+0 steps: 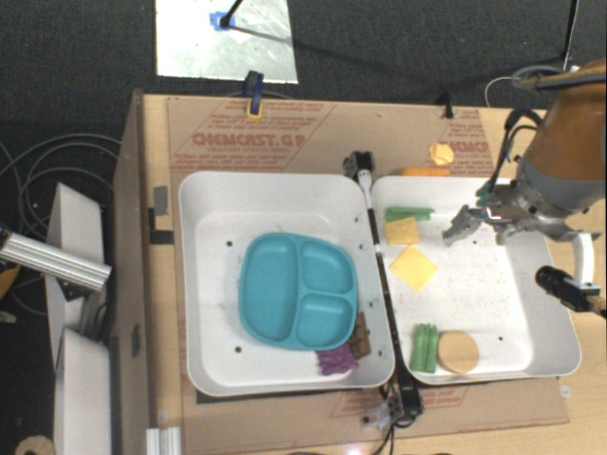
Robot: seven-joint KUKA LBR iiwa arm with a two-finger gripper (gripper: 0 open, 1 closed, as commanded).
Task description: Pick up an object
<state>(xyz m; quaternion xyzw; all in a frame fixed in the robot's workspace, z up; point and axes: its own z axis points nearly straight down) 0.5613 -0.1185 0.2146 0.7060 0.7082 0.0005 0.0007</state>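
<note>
Gripper [471,222] hangs over the upper part of the right bin [545,349], right of centre in the frame, fingers spread apart with nothing between them. Arm reaches in from the right edge, wrist low, so this reads as an approach rather than a carry.

Candidate objects sit mostly in the right bin's left half: a green strip [408,214] at the upper left corner, a small yellow block [401,232] just below it, a yellow diamond-shaped slab [413,267] below that. All three lie near the gripper, to its left. The yellow slab lies flat and alone, probably the easiest target.

Lower in the same bin, a green bundle [424,348] touches a round tan disc [458,352]; that crowding would hamper a clean grasp.

Left bin [213,254] holds a teal divided plate [297,291], with a purple item [334,360] and a brown piece [361,336] tucked at its lower right edge, hard against the bin wall and awkward to reach.

An orange piece [426,171] and a yellow disc [441,154] rest outside the bins, on the cardboard above.
</note>
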